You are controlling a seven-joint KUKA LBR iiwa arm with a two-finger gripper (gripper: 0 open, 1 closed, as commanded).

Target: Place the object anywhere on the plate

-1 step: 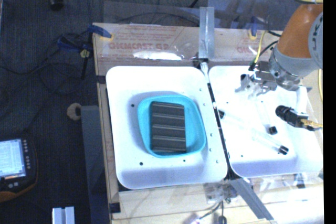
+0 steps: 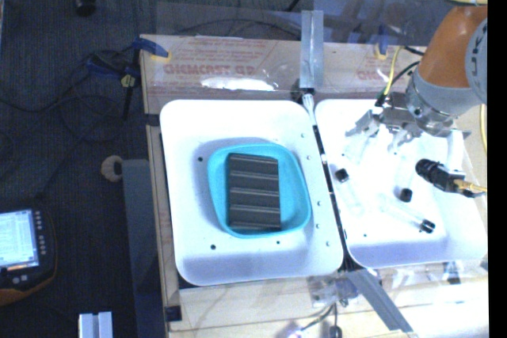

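The dark ridged object (image 2: 253,191) already lies flat in the middle of the blue plate (image 2: 216,170), so it looks safely put down. The plate sits in the left bin (image 2: 182,131) on the desk. The end effector (image 2: 383,134) hangs over the right bin (image 2: 467,237), well apart from the plate. Its fingers look spread open and hold nothing.
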